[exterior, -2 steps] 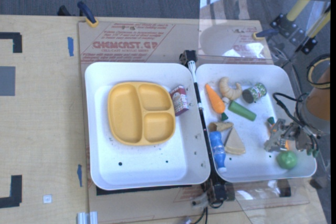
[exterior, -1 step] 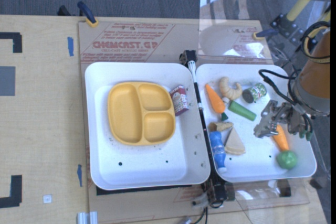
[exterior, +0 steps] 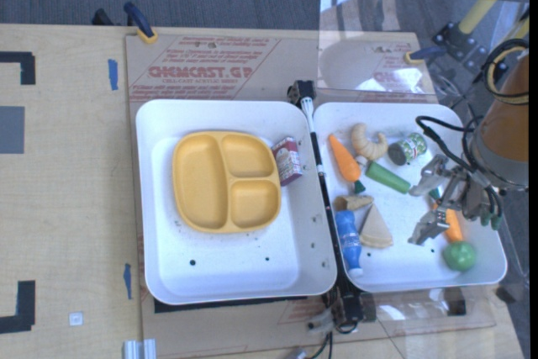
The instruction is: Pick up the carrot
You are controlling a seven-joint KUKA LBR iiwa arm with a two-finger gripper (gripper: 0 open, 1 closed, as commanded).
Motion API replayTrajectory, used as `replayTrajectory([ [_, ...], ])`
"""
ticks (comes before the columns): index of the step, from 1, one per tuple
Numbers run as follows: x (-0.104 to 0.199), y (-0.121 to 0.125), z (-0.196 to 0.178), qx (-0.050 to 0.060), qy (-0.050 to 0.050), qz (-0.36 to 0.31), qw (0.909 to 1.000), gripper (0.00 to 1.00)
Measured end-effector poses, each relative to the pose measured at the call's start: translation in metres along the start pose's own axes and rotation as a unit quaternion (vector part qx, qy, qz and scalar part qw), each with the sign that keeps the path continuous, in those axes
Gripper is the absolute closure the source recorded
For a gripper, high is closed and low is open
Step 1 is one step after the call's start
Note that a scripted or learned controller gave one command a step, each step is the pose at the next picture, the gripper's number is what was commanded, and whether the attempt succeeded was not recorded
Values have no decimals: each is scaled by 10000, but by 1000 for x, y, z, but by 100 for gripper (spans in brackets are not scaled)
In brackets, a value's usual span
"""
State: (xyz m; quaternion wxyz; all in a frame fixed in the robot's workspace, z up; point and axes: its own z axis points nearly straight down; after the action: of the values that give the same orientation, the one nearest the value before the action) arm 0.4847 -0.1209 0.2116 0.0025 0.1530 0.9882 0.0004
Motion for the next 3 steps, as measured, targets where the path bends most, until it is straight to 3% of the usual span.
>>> replayTrajectory([
  [1,-19,-47,105,6,64,-532,9986,0],
  [2,-25,-43,89,-3,-30,-555,9985,100],
  [3,14,69,21,-21,-28,-1802,9836,100],
])
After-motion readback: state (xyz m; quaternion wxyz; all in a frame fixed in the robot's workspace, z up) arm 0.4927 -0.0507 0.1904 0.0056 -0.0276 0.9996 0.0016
